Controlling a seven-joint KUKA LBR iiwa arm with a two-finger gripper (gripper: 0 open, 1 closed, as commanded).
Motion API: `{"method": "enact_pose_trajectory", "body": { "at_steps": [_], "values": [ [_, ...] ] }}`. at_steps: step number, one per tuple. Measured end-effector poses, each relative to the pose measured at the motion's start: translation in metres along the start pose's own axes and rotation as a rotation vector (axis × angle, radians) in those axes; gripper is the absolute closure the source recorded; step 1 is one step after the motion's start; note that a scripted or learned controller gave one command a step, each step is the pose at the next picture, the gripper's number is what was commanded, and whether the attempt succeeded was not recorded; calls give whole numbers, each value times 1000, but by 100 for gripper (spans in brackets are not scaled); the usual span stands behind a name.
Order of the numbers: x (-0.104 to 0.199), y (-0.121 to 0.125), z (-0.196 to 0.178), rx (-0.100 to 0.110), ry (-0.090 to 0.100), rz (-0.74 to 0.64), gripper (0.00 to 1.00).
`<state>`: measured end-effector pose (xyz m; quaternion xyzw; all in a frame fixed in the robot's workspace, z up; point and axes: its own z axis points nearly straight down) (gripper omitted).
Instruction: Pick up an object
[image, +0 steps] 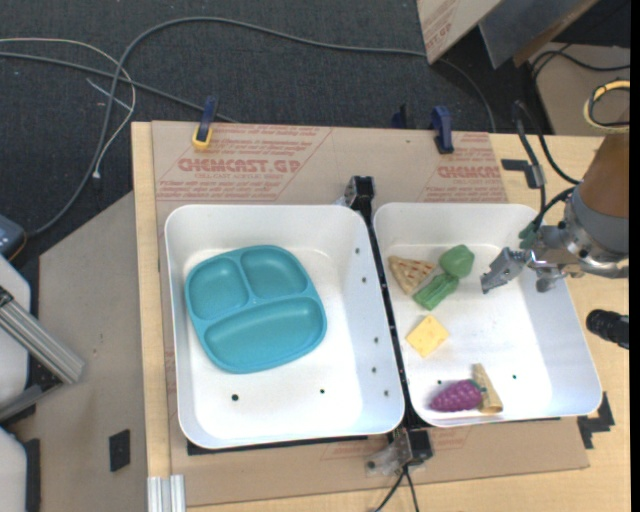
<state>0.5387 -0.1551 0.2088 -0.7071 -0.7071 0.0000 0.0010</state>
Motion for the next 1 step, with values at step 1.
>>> {"method": "enact_pose_trajectory", "body": {
  "at_steps": [1],
  "values": [
    [4, -3, 43, 5, 1, 0, 0]
  ]
}}
